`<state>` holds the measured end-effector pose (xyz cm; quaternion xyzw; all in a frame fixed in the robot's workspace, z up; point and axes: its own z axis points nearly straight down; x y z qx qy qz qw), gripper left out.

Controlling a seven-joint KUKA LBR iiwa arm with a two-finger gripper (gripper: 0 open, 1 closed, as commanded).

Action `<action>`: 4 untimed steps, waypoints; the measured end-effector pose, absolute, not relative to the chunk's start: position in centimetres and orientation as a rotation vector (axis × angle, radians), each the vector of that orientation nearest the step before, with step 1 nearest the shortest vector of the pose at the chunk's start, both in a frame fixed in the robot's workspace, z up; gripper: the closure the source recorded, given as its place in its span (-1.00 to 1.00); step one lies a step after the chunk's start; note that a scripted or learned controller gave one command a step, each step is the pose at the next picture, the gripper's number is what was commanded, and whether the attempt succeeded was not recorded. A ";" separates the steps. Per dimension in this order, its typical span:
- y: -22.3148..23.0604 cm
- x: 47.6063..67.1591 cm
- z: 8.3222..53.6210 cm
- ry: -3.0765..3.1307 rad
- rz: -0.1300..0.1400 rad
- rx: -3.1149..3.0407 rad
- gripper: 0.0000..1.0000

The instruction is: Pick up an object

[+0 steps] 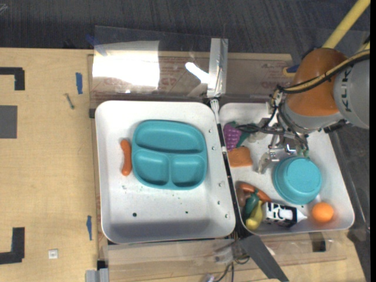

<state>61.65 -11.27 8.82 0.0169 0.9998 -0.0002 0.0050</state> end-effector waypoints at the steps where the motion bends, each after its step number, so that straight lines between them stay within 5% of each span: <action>1: -11.3 61.7 8.8 3.131 -0.001 0.053 -1.00; 2: -10.3 60.4 8.9 3.104 -0.002 -0.417 -1.00; 3: -10.1 58.3 8.9 3.127 0.000 -0.138 -1.00; 4: -10.8 58.6 8.9 3.123 -0.001 -0.184 -1.00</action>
